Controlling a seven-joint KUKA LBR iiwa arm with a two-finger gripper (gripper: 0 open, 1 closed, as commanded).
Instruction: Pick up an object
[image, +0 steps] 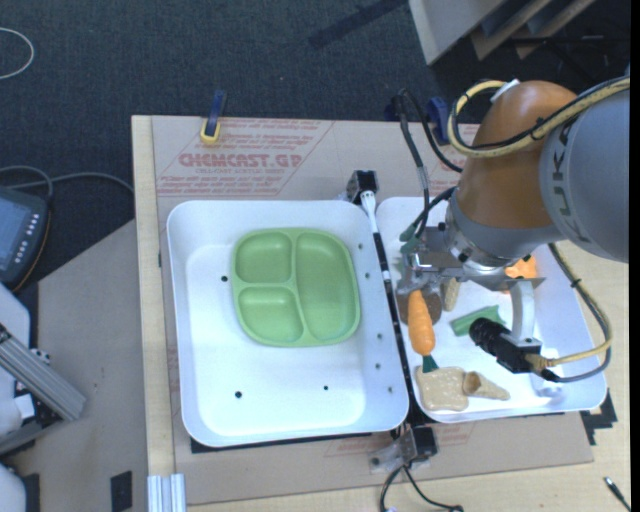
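Camera view, from the near edge: in the right bin (572, 322) a tan, bread-like piece (450, 388) lies against the near wall, out of the arm's way. Just beyond it an orange carrot (421, 326) lies lengthwise along the bin's left wall, and a small green piece (468, 322) sits just to its right.

The pincer (432, 290) hangs over the carrot's far end, so you can take the carrot as the likely target. It lies flat in the bin and is not lifted. The wrist hides the tips from this slant, so you cannot tell how far the pincer is open, or whether it touches anything. Treat the grasp as not yet made.

A second orange bit (522, 268) peeks out at the wrist's right side, perhaps another toy food. Too little shows to be sure.

The left bin (280, 392) holds a green divided plate (297, 286), lying flat toward its far half and well apart from the work. Farther still, a blue and yellow clamp (212, 120) grips the counter (250, 160) at its far edge, seemingly to pin the board in place.
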